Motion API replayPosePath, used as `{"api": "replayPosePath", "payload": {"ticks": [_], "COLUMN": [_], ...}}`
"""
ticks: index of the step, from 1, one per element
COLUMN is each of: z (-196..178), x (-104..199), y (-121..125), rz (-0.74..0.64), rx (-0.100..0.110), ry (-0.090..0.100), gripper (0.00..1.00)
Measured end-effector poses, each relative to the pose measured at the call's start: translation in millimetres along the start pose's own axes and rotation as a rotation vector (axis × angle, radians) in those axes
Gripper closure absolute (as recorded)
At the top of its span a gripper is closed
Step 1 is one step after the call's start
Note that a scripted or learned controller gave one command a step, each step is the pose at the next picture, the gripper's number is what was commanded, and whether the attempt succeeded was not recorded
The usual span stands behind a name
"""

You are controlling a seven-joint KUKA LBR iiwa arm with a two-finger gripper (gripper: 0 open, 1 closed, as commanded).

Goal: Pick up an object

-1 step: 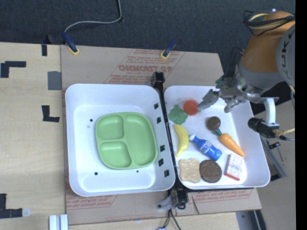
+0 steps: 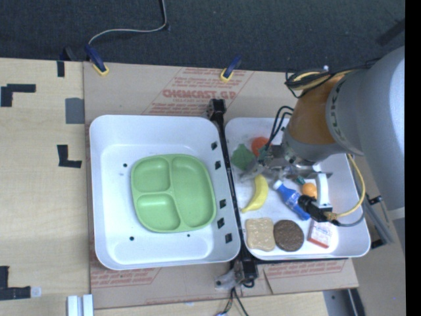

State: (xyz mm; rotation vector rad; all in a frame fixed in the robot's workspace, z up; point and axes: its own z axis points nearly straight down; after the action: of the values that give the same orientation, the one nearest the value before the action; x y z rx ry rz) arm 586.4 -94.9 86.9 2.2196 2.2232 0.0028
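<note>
Hovering pincer [image 2: 268, 165] just above banana [image 2: 257, 194] (right bin [image 2: 348, 242]); pincer's state: cannot tell.

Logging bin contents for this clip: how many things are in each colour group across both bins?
Green: 2, the divided plate and a dark green piece
Yellow: 1, banana
Red/orange: 3
Blue: 1, bottle
Tan/brown: 2, toast, cookie
Total: 9

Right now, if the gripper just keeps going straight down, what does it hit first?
Probably the banana or the green item beside it: the gripper sits over that cluster in the right bin. Height isn't readable from this single view.
</note>
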Motion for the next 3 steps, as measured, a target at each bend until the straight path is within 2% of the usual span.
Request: {"api": "replayPosePath", "payload": {"ticks": [2, 3], "z": [0, 0], "x": [-7, -1], "y": [-43, -48], "rz": [0.000, 0.001], "rx": [-0.006, -0.007], "ry": [-0.003, -0.004], "gripper": [0.00, 0.00]}}
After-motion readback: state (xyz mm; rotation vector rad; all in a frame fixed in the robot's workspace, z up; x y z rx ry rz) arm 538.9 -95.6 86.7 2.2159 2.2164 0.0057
